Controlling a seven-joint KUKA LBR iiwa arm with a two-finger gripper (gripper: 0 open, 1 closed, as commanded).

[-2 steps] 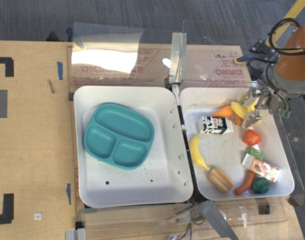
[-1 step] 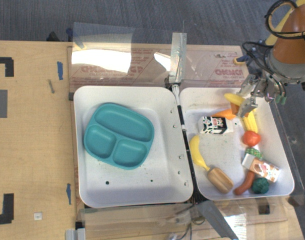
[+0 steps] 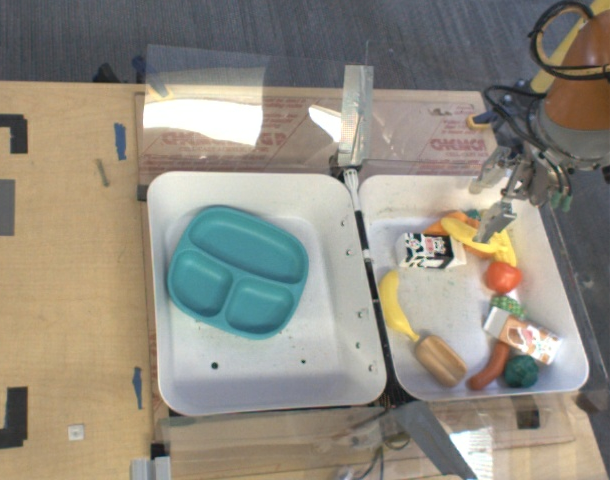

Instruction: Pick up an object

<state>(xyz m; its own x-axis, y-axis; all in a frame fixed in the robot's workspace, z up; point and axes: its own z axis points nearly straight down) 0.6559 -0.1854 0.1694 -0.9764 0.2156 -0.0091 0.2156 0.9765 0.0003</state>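
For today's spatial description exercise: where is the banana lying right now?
In the camera view the banana lies in the right bin, along its left wall, just below the black-and-white carton and above the wooden piece.

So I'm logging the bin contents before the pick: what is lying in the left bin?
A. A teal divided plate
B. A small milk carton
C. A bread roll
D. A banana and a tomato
A: the teal divided plate lies alone in the left bin, while the banana, tomato, milk carton and bread roll are all in the right bin.
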